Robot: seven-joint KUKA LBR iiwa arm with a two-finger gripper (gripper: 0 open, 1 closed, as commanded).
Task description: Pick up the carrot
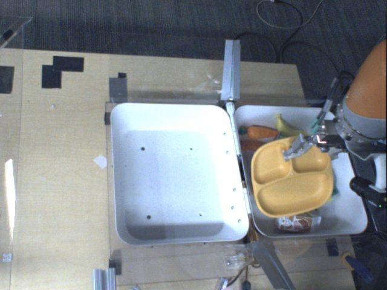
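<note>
Can't tell the claw [296, 148] state, but it's over the yellow plate [290, 189]; I'd shift toward the carrot [261, 132] first.

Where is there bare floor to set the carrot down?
The left bin has open floor wall to wall. The right bin is crowded: yellow divided plate, carrot behind it, gripper above; bare only along its right wall.

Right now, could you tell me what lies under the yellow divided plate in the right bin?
A printed packet pokes out under the yellow plate's front edge. The carrot lies behind it. Anything else beneath stays covered.
</note>
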